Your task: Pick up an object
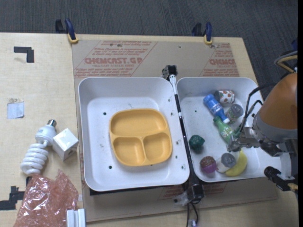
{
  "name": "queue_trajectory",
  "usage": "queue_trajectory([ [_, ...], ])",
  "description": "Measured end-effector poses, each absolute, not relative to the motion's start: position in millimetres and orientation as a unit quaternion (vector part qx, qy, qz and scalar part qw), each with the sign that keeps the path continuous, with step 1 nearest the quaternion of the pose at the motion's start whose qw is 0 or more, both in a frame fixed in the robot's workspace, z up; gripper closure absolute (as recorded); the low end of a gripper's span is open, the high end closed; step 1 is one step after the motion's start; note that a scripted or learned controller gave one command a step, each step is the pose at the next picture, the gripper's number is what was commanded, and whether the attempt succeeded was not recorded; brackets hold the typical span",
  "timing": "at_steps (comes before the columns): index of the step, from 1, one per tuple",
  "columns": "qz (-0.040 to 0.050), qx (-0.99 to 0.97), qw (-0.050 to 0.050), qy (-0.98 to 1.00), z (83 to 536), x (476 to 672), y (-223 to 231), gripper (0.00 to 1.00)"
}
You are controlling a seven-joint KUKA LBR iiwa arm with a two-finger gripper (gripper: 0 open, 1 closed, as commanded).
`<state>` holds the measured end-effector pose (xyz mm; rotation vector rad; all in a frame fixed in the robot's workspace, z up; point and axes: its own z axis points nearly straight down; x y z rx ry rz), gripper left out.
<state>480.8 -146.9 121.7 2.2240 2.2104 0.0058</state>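
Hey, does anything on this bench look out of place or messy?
Yes. A white spiral light bulb, a small white cube and crumpled pink plastic wrap lie loose on the wooden bench, left of the left white bin.

You have two white bins (90,126). Left bin: one yellow divided plate (140,136). Right bin: one banana (238,165), two bottles (214,106), one green ball (196,143).
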Motion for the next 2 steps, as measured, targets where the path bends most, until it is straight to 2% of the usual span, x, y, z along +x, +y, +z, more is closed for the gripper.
queue_trajectory([
  [1,0.0018,0.709,0.003,0.705,121.6,480.8,-146.9,0.0],
  [2,0.0027,0.709,0.004,0.705,131.6,482.3,-147.5,1.0],
])
